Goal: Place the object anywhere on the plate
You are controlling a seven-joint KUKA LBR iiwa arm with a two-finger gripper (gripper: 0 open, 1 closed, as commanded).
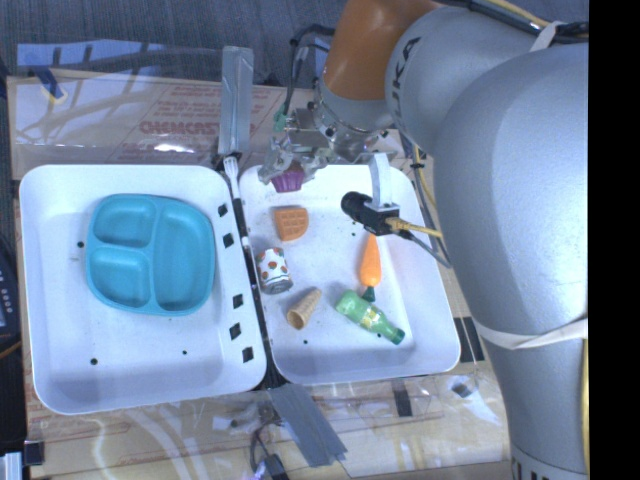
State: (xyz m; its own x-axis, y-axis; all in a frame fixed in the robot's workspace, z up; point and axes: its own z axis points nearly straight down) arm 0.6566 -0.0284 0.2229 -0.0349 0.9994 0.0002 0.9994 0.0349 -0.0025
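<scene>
The blue three-compartment plate (pixel 150 253) lies in the left bin (pixel 50 368). My gripper (pixel 284 171) hangs over the far left corner of the right bin (pixel 430 353), close to the divider between the bins. A small purple object (pixel 290 181) sits between its fingertips, and the gripper is shut on it. The arm's grey body and orange band hide the right bin's far right side.
On the right bin's floor lie an orange toast-like piece (pixel 291 222), a small printed can (pixel 273 269), an ice-cream cone (pixel 304 307), a carrot (pixel 371 261) and a green bottle (pixel 370 318). A black part with a cable (pixel 362 208) hangs beside the carrot.
</scene>
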